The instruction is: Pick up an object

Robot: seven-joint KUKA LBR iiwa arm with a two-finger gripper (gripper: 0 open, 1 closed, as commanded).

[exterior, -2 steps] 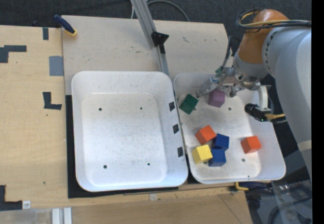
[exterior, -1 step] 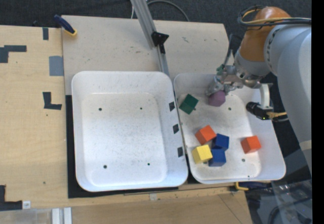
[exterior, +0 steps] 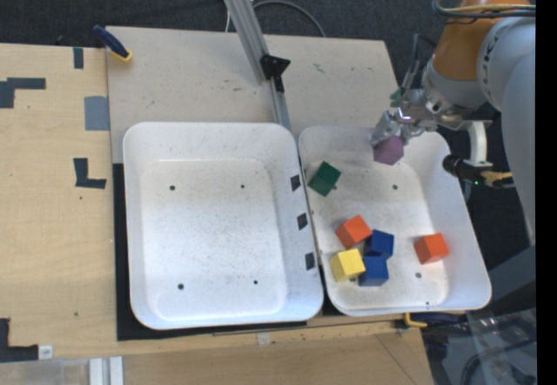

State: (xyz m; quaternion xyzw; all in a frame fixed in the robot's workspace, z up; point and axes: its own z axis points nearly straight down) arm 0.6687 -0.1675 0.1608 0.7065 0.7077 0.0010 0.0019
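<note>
I have the gripper (exterior: 393,132) at the upper right of the frame, over the far end of the right bin (exterior: 452,200). A purple block (exterior: 388,150) sits directly under its tip, touching or nearly so. I cannot tell from this slanted view whether the block is actually clamped or just lying on the bin floor beneath the tool, so I will not call it a hold.

My read is that I am at the grasp step: the arm is down at the block, and the lift is not yet done. The next move calls for a straight rise, and I would watch whether the purple block comes up with the tool or stays behind. The bin's back wall is just beside it, so any sideways drift could knock the block against the rim.

If this try misses, there are 6 other candidates in the same bin: a green block (exterior: 325,178) near the bin's left wall, and lower in the frame an orange block (exterior: 353,230), 2 blue blocks (exterior: 376,256), a yellow block (exterior: 347,264), and a red-orange block (exterior: 431,247) standing apart to the right.

The left bin (exterior: 139,200) plays no part for now.
</note>
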